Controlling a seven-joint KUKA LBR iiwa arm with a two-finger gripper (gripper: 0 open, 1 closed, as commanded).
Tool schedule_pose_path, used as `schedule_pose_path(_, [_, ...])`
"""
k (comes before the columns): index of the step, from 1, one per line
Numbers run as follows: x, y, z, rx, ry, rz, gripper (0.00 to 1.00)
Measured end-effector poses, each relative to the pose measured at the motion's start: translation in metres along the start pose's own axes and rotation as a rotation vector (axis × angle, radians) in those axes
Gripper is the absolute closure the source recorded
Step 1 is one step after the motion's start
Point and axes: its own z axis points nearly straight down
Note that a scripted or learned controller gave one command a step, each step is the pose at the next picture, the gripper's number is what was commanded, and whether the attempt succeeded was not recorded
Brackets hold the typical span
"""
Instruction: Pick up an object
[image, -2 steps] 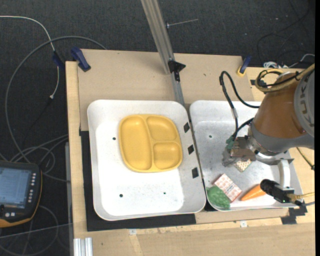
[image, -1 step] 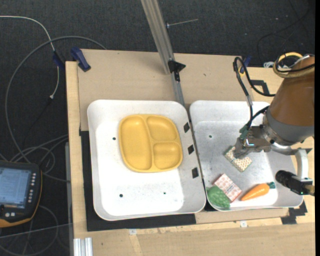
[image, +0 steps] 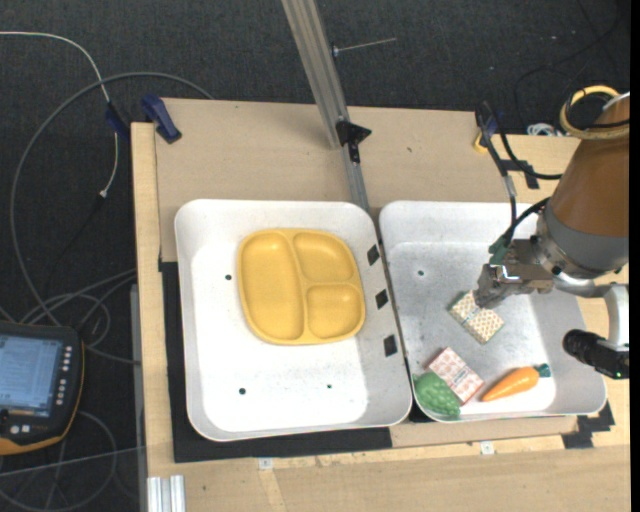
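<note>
The gripper (image: 490, 292) is hovering over the small patterned packet (image: 477, 318) lying mid right bin (image: 400, 300), touching its upper end; whether the jaws are parted or closed I cannot tell. The packet is looking light, flat and stiffish, so pinching across its narrow sides seems safest

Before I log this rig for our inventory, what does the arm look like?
The arm is bulky and rounded, with an orange band above a grey wrist section. A small grey metal gripper sits at its end, and black cables run along it near the bench's back edge.
</note>
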Motion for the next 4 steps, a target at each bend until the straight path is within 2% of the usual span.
schedule_pose_path(2, [0.082, 0.052, 0.017, 0.004, 0.002, -0.005, 1.0])
schedule_pose_path(3, [0.122, 0.078, 0.007, 0.001, 0.002, -0.004, 1.0])
schedule_pose_path(4, [0.174, 0.109, 0.002, 0.001, 0.004, -0.005, 1.0])
